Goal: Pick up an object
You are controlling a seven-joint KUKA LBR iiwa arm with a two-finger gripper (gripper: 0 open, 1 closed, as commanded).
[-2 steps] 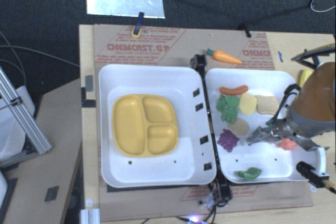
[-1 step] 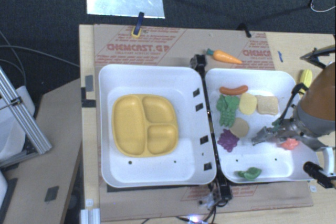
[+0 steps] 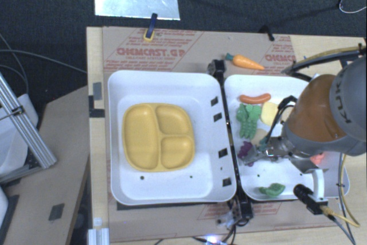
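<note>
The grey arm with its orange-brown band (image 3: 318,115) rises closest to the lens, covering much of the right white bin (image 3: 298,84). Its gripper (image 3: 265,151) sits low in that bin, just beside a small dark purple toy (image 3: 246,151) — whether the fingers are spread or closed I cannot tell.

Candidates for picking all lie in this bin: a leafy green toy vegetable (image 3: 248,120), a red sausage-shaped toy (image 3: 254,98), a pale yellow rounded piece (image 3: 268,113) and a small green lump (image 3: 272,189) near the front wall. An orange toy carrot (image 3: 245,61) rests outside, on the surface behind the bins.

This looks like the approach-and-descend step; nothing appears lifted. Next comes closing on one piece, then a straight rise.

The purple toy lies close to the divider wall (little room leftward). The left white bin (image 3: 120,181) holds a yellow divided plate (image 3: 157,136) — open space around it.
</note>
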